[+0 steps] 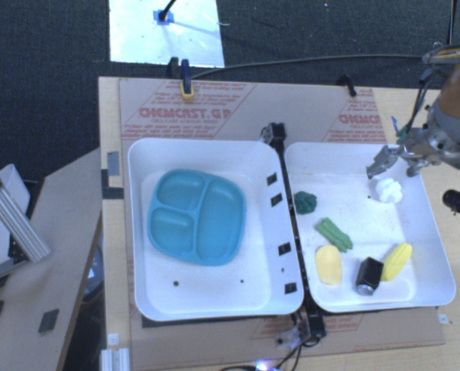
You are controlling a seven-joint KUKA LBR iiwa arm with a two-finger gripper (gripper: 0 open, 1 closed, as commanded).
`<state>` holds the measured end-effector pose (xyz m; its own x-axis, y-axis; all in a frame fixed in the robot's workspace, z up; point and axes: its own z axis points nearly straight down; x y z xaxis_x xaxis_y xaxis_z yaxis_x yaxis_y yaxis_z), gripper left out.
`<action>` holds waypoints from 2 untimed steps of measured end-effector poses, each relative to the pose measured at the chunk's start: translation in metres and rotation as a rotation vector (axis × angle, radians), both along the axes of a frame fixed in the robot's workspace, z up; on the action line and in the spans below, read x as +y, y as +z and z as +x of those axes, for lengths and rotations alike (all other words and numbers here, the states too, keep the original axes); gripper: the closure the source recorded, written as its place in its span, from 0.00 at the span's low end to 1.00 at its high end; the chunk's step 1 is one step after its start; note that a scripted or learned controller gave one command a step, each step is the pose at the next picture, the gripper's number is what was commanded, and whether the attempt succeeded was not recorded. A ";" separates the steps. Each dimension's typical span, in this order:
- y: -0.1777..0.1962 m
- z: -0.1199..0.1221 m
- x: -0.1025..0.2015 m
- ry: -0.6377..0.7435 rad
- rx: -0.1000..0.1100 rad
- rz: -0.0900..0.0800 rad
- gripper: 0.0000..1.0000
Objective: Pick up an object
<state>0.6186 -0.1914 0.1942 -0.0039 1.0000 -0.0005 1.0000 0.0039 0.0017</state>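
The gripper (394,163) hangs over the far right part of the right bin (427,207), its two fingers spread apart with nothing between them. Just below and touching the near side of them in this view lies a small white crumpled object (386,190), the closest thing to pick. Further along the bin floor sit a dark green lump (304,202), a green ridged piece (334,234), a pale yellow block (328,265), a black item (369,275) and a yellow corn-like toy (397,260) leaning against it. The left bin (148,284) holds a blue divided plate (196,216).

To do this well, I'd say the arm should centre the open fingers straight over the white object and come down so one finger passes on each side, low to the floor before closing. The white thing looks soft and small, so a shallow pinch may slip off; it also sits near the bin's far wall, so the fingers want room there
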 end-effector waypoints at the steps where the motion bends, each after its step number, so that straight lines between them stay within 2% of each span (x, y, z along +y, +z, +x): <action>1: -0.042 -0.002 -0.001 -0.002 0.002 0.000 0.00; 2: -0.081 0.000 -0.011 -0.002 -0.012 -0.007 0.00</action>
